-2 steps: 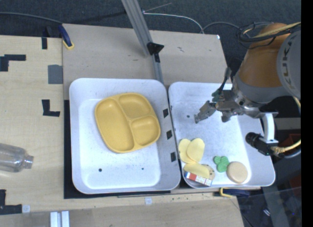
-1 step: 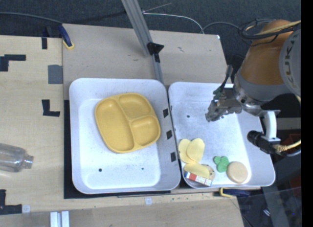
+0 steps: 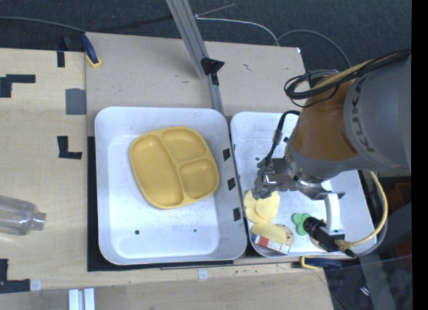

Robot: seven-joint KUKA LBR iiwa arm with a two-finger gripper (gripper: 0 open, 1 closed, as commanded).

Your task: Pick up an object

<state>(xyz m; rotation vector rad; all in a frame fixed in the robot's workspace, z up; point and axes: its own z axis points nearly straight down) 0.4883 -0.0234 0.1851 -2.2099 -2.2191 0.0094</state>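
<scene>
You see two white bins: the left bin point(image 3: 107, 168) holds one yellow divided plate point(image 3: 174, 166); the right bin point(image 3: 244, 135) holds one pale yellow object point(image 3: 262, 208), one red-labelled pack point(image 3: 273, 238), one green item point(image 3: 299, 221). The tool point(image 3: 267, 180) hovers above the yellow object; its grip can't be told

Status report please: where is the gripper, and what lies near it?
Gripper low in right bin, over pale yellow object. Grasp unclear. Small box and green item nearby.
</scene>
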